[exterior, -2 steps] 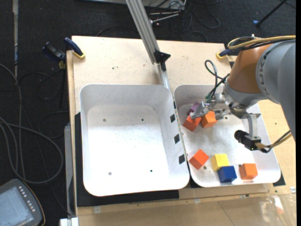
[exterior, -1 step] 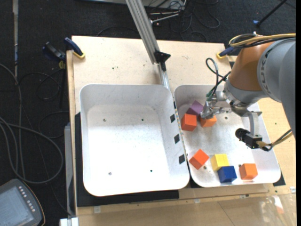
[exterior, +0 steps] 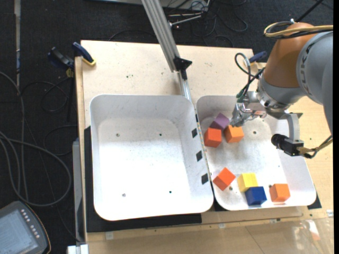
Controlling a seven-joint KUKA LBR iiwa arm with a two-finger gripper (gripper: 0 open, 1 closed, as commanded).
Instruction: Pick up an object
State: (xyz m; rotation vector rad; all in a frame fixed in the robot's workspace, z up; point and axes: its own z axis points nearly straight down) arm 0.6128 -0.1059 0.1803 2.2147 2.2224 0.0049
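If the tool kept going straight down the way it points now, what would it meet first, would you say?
Most likely the orange cube just under the tool, beside the purple cube; depth is unclear, so it might already touch it.

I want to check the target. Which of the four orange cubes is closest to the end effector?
The orange cube just below the end effector, right of the purple cube. The others lie farther away.

Bright, even light (soft shadows)

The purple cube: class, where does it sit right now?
The purple cube lies in the right bin, near its far end, touching the orange cube in front and beside another orange cube.
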